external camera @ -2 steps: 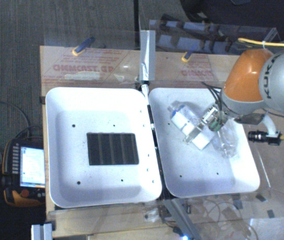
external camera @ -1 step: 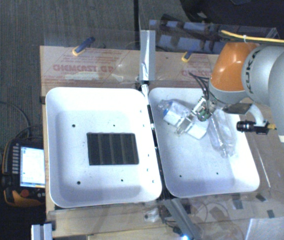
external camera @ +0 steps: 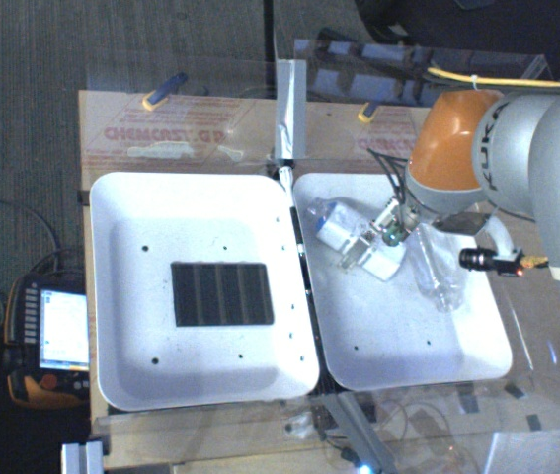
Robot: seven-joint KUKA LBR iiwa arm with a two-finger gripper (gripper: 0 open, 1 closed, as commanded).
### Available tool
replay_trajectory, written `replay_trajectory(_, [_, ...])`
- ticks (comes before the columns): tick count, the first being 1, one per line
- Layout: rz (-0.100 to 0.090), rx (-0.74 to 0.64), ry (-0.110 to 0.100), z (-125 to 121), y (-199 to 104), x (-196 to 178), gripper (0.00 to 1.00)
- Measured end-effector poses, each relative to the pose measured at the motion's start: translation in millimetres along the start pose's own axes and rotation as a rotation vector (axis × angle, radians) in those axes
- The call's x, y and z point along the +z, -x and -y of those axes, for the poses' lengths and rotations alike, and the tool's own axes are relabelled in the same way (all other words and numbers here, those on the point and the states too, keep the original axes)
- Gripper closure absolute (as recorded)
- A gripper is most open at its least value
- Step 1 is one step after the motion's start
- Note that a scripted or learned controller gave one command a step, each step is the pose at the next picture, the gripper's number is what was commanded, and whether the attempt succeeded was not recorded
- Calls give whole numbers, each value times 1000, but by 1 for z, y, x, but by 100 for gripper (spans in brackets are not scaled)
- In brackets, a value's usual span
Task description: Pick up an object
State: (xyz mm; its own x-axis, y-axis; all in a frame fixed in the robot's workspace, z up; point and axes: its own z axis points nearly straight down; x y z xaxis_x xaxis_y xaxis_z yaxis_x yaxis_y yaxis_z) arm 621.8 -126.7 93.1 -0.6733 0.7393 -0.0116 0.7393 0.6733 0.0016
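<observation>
1. Two shallow white bins sit side by side on the table: the left bin [external camera: 112,265] and the right bin [external camera: 477,349].
2. One arm [external camera: 517,156], grey with an orange band above the wrist, reaches over the right bin from the right.
3. One gripper [external camera: 376,240] hangs low over the upper middle of the right bin; whether its fingers are apart or together cannot be told, as they merge with the pale things beneath.
4. The left bin holds one thing: a flat dark ribbed panel [external camera: 222,293], rectangular, with lengthwise stripes, lying well to the left of the fingers, across the divide between the bins.
5. The right bin shows about three pale things, the count being unsure since they overlap.
6. A clear plastic bottle [external camera: 331,223] with a bluish-white label lies on its side just to the left of the fingers, near the bin's upper left corner.
7. A small white block [external camera: 385,263] lies just below the fingers, close enough that touching cannot be ruled in or out.
8. A clear, see-through container [external camera: 440,275] lies to the right of the fingers, near the block, its outline faint against the white floor.
</observation>
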Motion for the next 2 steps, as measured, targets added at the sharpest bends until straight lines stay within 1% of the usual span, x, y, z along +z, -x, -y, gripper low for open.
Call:
replay_trajectory(1, [-1, 0, 3, -1, 0, -10, 100])
replay_trajectory(2, [-15, 8, -9, -48, 0, -91, 100])
